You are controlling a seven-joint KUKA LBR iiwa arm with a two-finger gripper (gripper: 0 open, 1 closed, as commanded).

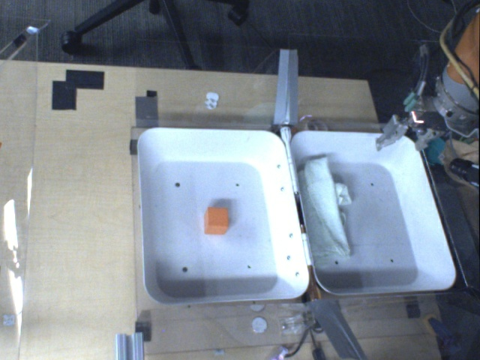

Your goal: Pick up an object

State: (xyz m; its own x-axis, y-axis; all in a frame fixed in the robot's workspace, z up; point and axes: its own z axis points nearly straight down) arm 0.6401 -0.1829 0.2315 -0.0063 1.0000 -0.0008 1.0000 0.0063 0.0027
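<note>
An orange cube (217, 220) sits on the floor of the left bin (161, 163), slightly left of its middle. A rolled white cloth (326, 207) lies lengthwise along the left side of the right bin (405, 261). The arm enters at the upper right, and its gripper (393, 132) hangs over the far right corner of the right bin, well away from the cloth and far from the cube. Nothing shows in the gripper.
A metal post (286, 88) rises behind the seam between the two bins. Black tape marks (75, 87) lie on the wooden bench at the far left. Cables and arm hardware (457, 81) crowd the right edge, and an office chair base (157, 10) stands behind the bench.
</note>
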